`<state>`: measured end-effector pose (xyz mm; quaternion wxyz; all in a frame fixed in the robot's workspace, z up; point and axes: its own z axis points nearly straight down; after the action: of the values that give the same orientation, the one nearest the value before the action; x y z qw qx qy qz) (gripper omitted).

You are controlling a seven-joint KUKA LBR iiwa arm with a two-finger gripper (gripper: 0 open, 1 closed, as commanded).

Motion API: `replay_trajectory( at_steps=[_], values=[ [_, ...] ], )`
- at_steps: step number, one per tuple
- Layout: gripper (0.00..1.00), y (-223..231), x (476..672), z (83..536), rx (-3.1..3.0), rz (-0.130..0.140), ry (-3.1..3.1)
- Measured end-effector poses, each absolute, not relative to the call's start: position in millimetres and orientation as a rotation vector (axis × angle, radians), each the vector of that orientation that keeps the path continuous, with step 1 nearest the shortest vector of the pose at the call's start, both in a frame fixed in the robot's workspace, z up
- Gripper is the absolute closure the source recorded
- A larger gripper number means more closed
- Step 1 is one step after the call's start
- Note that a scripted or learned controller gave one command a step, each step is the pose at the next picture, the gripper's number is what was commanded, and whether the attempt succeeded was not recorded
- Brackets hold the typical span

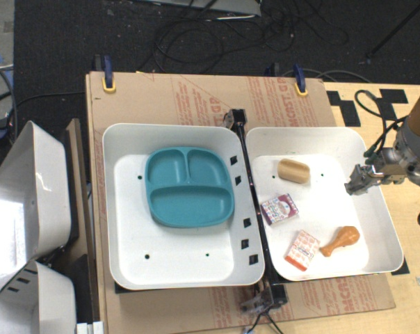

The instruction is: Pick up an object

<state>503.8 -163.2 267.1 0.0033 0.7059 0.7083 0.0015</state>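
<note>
Although the gripper (356,184) was positioned at the right bin's (321,138) right edge, nothing had been lifted; jaw state was indeterminable.

cardboard sheet (196,96) under both bins, two clamps (109,82) at its far edge, cables (217,19) on the dark floor behind.

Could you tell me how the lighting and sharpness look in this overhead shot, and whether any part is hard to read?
In the camera view, lighting is even and soft, with only faint shadows beside the teal plate and drumstick; the white bin walls look bright but keep detail; print on the small packets is too soft to read; the gripper at the right bin's edge is dark and slightly blurred.
</note>
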Motion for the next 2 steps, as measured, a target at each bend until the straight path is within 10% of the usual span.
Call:
replay_trajectory(
  at_steps=[2],
  values=[
    [1.00,-71,544.3,256,2.214,0.000,2.231]
  ],
)
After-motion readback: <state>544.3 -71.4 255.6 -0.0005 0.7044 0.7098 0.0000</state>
